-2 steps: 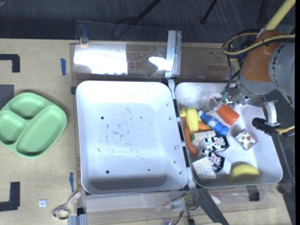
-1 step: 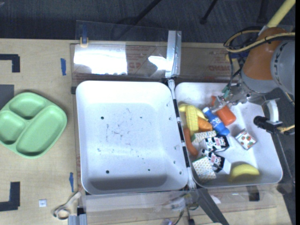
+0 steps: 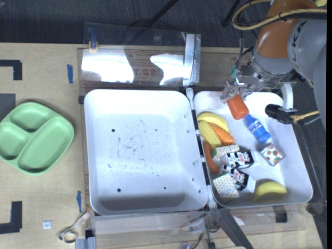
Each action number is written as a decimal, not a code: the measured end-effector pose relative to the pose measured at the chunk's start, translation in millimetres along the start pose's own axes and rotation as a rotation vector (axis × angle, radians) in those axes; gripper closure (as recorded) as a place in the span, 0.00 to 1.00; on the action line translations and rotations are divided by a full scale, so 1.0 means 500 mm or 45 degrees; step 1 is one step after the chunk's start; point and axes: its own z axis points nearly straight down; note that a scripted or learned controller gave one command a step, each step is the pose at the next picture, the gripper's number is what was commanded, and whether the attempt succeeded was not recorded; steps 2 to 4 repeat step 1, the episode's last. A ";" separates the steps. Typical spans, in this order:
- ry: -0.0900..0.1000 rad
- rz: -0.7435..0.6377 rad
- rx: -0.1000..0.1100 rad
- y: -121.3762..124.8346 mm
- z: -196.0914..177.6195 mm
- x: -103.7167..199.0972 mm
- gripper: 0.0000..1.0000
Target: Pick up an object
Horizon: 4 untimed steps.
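I've got the gripper [image 3: 232, 91] up over the far end of the right bin [image 3: 301, 165], with an orange cylinder [image 3: 237, 108] hanging right at its tips. Looks clamped on it, top end between the fingers, body tilted down and into the bin. I judge the grab made and the lift partly done; what's left is clearing the bin.

Arm [image 3: 282, 35] reaches in from the right, wrist bent down, orange band on top.

In the bin below: blue bottle [image 3: 258, 128], bananas [image 3: 212, 120], carrot [image 3: 224, 134], dice [image 3: 273, 155], patterned blocks. Left bin [image 3: 140, 149] has nothing I'm after.
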 end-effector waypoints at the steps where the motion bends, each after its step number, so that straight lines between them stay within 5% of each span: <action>1: 0.002 0.060 0.004 -0.024 0.000 0.016 1.00; 4: 0.002 0.060 0.004 -0.024 0.000 0.016 1.00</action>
